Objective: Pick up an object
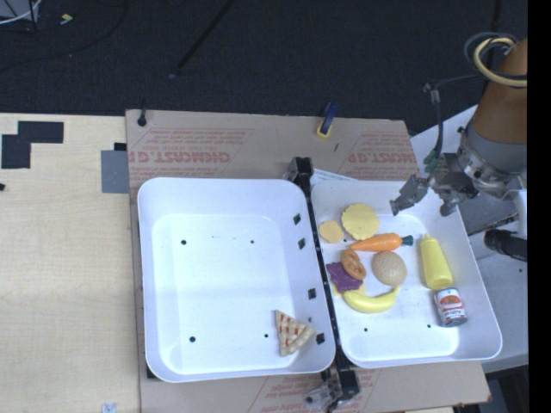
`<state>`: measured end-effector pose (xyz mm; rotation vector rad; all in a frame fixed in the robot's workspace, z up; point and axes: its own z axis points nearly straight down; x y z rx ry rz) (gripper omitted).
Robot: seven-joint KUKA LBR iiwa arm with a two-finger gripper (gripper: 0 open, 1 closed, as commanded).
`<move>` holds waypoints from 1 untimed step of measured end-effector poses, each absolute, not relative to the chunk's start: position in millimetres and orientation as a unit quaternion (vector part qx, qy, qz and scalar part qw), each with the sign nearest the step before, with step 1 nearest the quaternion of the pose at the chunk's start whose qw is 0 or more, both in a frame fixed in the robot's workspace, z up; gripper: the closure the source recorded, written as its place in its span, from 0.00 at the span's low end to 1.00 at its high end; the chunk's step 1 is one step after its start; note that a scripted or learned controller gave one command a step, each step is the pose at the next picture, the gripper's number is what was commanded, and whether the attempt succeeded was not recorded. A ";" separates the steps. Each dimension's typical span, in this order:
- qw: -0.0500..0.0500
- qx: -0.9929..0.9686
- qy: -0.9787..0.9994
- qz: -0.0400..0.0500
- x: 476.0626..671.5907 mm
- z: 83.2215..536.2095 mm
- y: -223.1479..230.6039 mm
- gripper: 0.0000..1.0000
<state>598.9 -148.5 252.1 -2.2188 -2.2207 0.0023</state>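
Observation:
The right bin [479, 348] holds several toy foods: two yellow discs [360, 221], a carrot [381, 243], a yellow bottle [435, 262], a small can [450, 306], a tan egg-like ball [389, 268], a banana [372, 300], an orange piece [352, 262] and a purple piece [344, 279]. A wedge of toy pizza [292, 331] lies in the left bin [215, 184] near its front right corner. My gripper [428, 203] hangs open over the right bin's back edge, above and behind the bottle, with nothing between its fingers.
Both bins sit on a cardboard sheet [215, 149]. A black divider clip [302, 169] joins the bins at the back. A blue and yellow clamp [325, 124] grips the cardboard's far edge. Wooden bench top [60, 265] lies to the left.

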 end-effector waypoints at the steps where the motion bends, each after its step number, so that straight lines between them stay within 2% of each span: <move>1: -0.002 -0.707 -0.707 -0.002 588.2 103.6 -126.5 0.00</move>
